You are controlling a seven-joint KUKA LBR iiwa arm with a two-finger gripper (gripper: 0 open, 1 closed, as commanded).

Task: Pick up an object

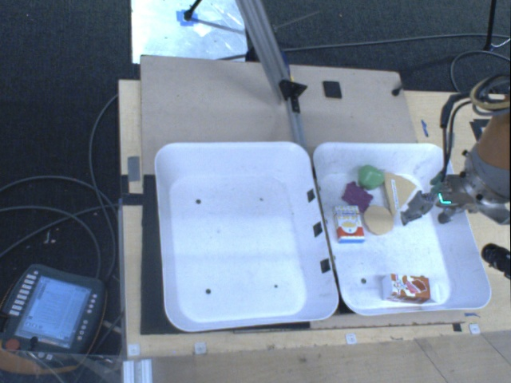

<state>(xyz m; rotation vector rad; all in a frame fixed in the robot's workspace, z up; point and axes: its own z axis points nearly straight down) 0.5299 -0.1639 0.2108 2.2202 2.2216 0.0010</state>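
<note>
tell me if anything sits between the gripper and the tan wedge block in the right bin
Nothing visible does. The gripper hangs right beside the tan wedge block; the green lump and purple piece lie on its far side.

My view: right bin (471, 294) holds carton (349, 223), packet (409, 288) nearer front, gripper (427, 207) at right; left bin (172, 166) alongside.

Grey robot arm (489, 159) with an orange band above the wrist, looped black cables alongside, and a dark grey two-fingered hand (423, 207) showing a small green light.
</note>
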